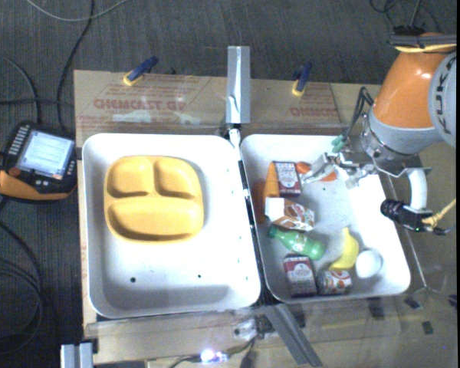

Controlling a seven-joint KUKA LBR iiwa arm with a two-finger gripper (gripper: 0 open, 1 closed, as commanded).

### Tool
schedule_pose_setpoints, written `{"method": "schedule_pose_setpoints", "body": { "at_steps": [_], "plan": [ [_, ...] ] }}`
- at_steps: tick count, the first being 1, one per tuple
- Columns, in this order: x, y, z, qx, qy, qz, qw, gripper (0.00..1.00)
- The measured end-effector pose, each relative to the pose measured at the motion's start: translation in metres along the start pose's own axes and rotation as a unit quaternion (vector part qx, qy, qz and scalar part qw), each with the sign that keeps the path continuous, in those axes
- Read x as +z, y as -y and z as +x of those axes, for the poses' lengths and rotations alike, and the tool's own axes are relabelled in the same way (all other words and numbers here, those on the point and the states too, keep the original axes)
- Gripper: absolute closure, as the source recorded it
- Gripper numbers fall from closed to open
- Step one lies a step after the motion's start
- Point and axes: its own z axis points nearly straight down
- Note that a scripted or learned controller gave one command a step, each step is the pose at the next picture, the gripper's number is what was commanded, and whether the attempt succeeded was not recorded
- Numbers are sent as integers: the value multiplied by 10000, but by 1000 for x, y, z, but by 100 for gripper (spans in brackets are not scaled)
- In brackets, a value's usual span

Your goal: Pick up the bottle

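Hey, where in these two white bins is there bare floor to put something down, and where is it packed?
Left white bin: bare floor in front of the yellow divided plastic tray, toward the near rim. Right white bin: a bare patch between the gripper, the yellow banana and the right wall. Its left half is crowded around the green plastic bottle with small cartons.

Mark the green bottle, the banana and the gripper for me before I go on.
green bottle (297, 241): camera view, middle of its body.
banana (346, 250): camera view, middle of its curve.
gripper (336, 167): camera view, midway between its fingertips.
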Motion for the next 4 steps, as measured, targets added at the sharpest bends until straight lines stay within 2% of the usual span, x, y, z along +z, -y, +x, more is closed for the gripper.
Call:
{"method": "schedule_pose_setpoints", "body": {
  "at_steps": [1,2,3,4],
  "plan": [
    [100,53,10,2124,-8,-111,9771,0],
    [107,70,21,2007,33,-400,9788,0],
    [70,92,19,2769,11,5,9609,0],
    [128,89,-1,2012,-6,-46,9795,0]
  ]
}}
